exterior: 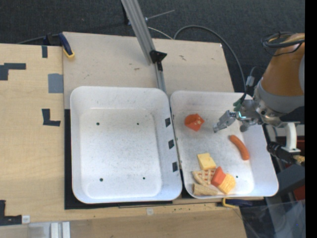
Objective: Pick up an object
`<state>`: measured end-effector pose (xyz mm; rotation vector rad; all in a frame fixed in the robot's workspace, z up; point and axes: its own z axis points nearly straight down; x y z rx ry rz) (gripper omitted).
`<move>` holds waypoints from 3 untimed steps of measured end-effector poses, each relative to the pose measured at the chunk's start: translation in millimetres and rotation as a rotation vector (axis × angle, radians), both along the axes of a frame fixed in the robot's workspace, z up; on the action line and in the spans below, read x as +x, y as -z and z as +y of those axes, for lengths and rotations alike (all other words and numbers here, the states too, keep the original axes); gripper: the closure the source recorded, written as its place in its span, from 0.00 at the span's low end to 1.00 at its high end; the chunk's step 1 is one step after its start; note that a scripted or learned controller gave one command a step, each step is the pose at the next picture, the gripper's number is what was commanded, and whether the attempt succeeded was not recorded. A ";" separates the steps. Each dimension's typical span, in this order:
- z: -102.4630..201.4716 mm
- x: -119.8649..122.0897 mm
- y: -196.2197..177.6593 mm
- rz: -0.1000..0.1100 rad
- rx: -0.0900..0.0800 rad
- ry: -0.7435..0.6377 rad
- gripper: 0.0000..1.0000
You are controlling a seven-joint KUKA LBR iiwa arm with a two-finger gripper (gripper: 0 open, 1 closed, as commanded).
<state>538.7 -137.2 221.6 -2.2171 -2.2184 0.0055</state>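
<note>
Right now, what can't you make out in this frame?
- End effector: finger state, too small and blurred in camera view.
- Pile at the right bin's near edge: pieces overlap, count unclear.
- Arm: cut off by the right edge.

Grey arm (pixel 277 95) with broad orange band; small metallic gripper (pixel 229 120); dark cables at wrist

There are no words, numbers or signs to read here. The bins, the bench and the arm show no letters.
</note>
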 end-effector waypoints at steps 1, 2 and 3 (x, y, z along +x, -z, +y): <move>0.0 0.9 -2.6 -0.005 -0.001 -0.001 0.00; 4.6 -2.1 61.3 0.003 0.000 -0.001 0.00; -2.4 -10.3 119.0 0.002 0.000 0.001 0.00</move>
